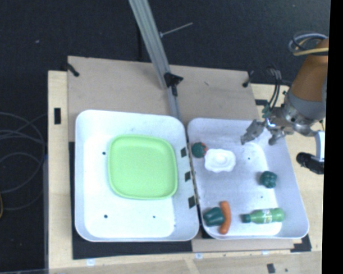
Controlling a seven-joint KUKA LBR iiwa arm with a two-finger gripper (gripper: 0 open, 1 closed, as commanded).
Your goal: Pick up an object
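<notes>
Camera view: gripper (262, 133) spread wide, holding nothing, above a white lumpy object (219, 160) in the right bin (290, 183).

Right bin (288, 182) contents: white lumpy object (219, 160) near upper left, dark green round piece (198, 149) touching its left side. Small dark green ball-like item (268, 178) toward right wall. Green bottle (262, 216) lying on side, cap pointing left. Orange carrot, possibly sausage (225, 217), upright along front wall, touching green block (213, 216).
</notes>
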